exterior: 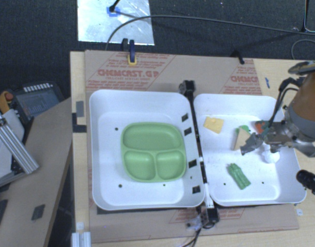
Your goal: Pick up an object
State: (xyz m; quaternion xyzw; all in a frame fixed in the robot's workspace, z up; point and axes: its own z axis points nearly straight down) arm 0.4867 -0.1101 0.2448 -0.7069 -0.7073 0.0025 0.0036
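Hovering low over the right bin [219, 197], the gripper [258, 143] is reaching in from the right; how its jaws stand I cannot tell. That bin is holding a yellow block [214, 124], a tan block [241, 138] just beside the gripper, and a ridged green piece [239, 176] lying apart, nearer the front. A green divided tray [152, 152] is sitting in the left bin [103, 112].
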